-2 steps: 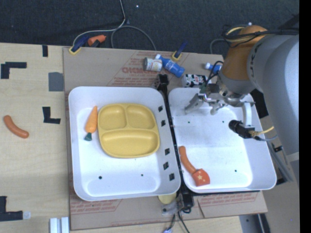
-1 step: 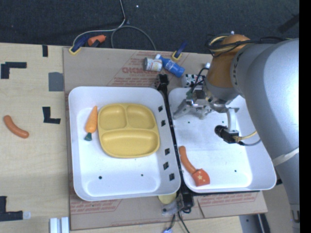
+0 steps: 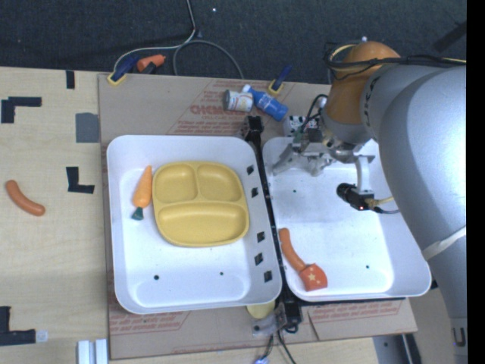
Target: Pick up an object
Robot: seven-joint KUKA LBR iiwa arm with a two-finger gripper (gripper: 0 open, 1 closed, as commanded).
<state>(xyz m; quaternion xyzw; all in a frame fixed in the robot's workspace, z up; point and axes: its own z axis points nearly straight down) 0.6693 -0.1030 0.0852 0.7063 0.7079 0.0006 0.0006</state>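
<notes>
My gripper hangs over right bin's far-left corner, state can't tell; orange tool lies well apart, near front-left.

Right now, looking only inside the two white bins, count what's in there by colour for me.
Yellow: 1, the divided plate in the left bin.
Orange: 2, the toy carrot beside the plate, and the orange spatula in the right bin.
Total: 3.
</notes>
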